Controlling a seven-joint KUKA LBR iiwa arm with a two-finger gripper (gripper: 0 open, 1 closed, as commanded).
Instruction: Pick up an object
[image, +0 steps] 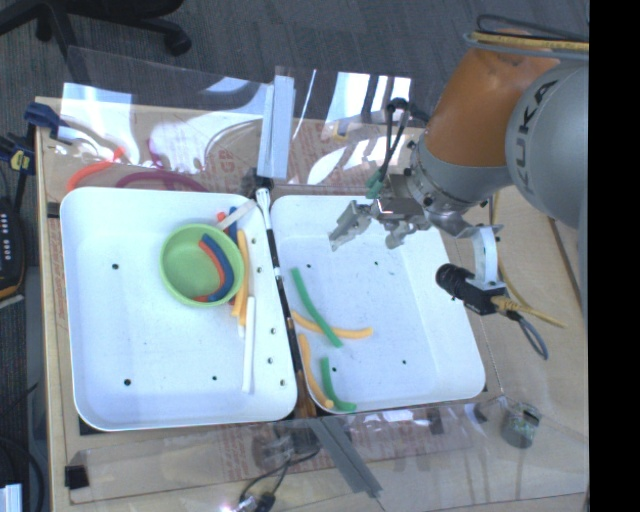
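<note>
A: Where is the claw (372, 228)?

B: It hangs over the far part of the right bin (440, 330), at the end of the grey arm (520, 110) that reaches in from the right. Its two fingers (345, 226) stand apart, with nothing between them.

A: And the things to pick?

B: In the right bin a green strip (314, 306) lies near the middle, touching a yellow strip (340, 330) just nearer. A second yellow strip (318, 378) and a second green strip (334, 392) lie at the near left corner. All are well apart from the claw.

A: The left bin (120, 340)?

B: It holds a green bowl (200, 264) with red and blue strips in it, and more strips along its right wall. Both bins sit on the tabletop (420, 450).
</note>
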